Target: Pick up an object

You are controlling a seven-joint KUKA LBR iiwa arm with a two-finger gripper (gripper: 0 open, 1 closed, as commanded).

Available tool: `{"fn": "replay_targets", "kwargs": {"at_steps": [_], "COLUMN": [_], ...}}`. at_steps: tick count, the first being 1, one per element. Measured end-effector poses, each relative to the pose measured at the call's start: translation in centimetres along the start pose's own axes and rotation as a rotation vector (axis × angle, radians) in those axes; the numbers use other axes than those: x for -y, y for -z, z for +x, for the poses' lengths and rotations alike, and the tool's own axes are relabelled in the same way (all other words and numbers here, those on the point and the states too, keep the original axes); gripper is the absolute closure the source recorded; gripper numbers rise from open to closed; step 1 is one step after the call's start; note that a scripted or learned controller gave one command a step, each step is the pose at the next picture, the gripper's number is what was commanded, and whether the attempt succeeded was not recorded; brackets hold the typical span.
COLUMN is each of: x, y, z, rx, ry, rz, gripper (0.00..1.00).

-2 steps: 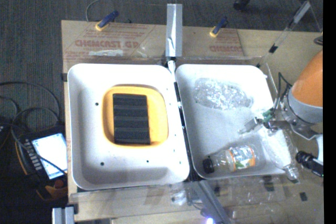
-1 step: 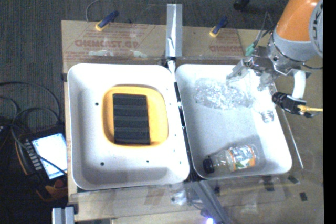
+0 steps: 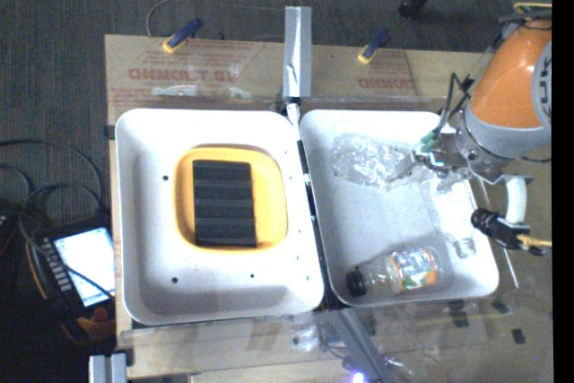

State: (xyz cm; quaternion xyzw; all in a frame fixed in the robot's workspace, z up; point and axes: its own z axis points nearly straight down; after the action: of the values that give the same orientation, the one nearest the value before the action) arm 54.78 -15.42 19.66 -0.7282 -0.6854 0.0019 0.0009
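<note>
Grey arm with orange band reaches in from the right, over the upper right part of the right shallow white bin. Gripper sits beside a crumpled clear plastic wrapper in that bin's upper half; cannot tell whether it is released or clenched. Clear plastic bottle with dark cap and orange-green label lies on its side near the bin's front wall. Left shallow white bin holds a yellow rectangular sponge-like block with a black ribbed top, centred.
</note>
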Motion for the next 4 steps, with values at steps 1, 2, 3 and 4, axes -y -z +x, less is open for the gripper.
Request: {"fn": "replay_targets", "kwargs": {"at_steps": [1, 2, 3, 4], "x": [-10.1, -5.5, -0.5, 6.2], "y": [-7.7, -5.4, 6.1, 0.0], "z": [2.2, -5.7, -4.4, -4.6], "rx": [0.002, 0.001, 0.001, -0.002], "ry": [0.060, 0.038, -0.055, -0.012], "rz": [-0.002, -0.001, -0.004, 0.000], "gripper": [0.00, 0.00, 0.00, 0.00]}}
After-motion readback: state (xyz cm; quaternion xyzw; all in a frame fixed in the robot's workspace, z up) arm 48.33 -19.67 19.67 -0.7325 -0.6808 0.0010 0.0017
